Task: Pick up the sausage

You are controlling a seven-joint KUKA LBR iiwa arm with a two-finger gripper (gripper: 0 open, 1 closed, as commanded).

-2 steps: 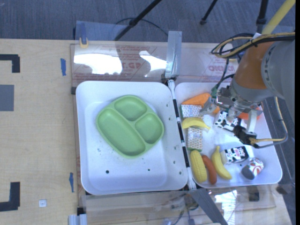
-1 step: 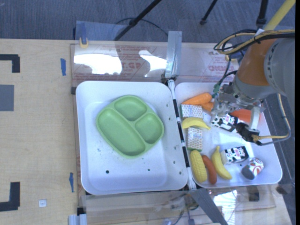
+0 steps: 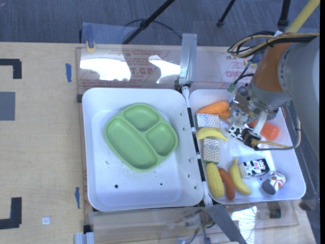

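Sausage (image 3: 227, 183) looks small, light and a bit slippery between corn (image 3: 215, 179) and banana (image 3: 239, 177); grab its middle. End effector (image 3: 242, 122) state: cannot tell.

I see two bins side by side: the left bin (image 3: 96, 151) holds a divided plate (image 3: 141, 135) at its centre. In the right bin (image 3: 297, 172), the sausage (image 3: 227, 183) lies at six o'clock between a corn cob (image 3: 214, 179) and a banana (image 3: 239, 177). A second banana (image 3: 211, 133) lies at nine o'clock, and the gripper (image 3: 242, 120) hangs near twelve o'clock.
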